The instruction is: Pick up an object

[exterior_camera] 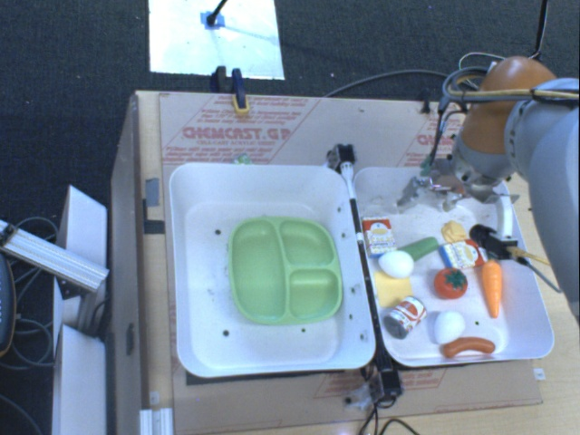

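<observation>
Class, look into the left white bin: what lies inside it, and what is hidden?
Inside the left bin lies one green divided plate, its three compartments bare. The bin floor beneath the plate is covered, so it cannot be seen.

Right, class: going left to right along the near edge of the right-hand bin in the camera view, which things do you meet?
Small red-and-silver tin can → plain white egg → reddish-brown sausage.

Pale green divided plastic tray (285, 270) sits mid-frame in my left bin. White paper sheet (215, 24) on dark carpet, upper left. Blue clamp (237, 87) below it.
</observation>
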`<act>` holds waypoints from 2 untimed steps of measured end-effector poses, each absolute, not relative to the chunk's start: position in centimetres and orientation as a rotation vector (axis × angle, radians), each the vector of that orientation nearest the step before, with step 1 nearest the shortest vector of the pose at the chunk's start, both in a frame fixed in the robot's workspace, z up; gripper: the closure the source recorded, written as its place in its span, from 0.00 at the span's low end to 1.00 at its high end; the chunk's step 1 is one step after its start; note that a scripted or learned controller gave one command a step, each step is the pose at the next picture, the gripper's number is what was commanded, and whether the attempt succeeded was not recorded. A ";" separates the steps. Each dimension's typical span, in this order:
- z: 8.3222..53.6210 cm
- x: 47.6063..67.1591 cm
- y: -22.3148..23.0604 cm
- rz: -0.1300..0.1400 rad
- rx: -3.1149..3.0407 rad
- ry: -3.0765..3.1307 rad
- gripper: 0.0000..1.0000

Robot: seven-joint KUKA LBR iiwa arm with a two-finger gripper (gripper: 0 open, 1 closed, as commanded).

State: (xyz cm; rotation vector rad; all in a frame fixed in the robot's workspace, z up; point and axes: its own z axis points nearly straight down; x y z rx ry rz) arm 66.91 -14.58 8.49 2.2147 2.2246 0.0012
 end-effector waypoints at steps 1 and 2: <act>8.5 66.9 -13.9 0.000 2.214 2.226 0.00; 8.5 66.9 -14.8 0.001 2.218 2.221 0.00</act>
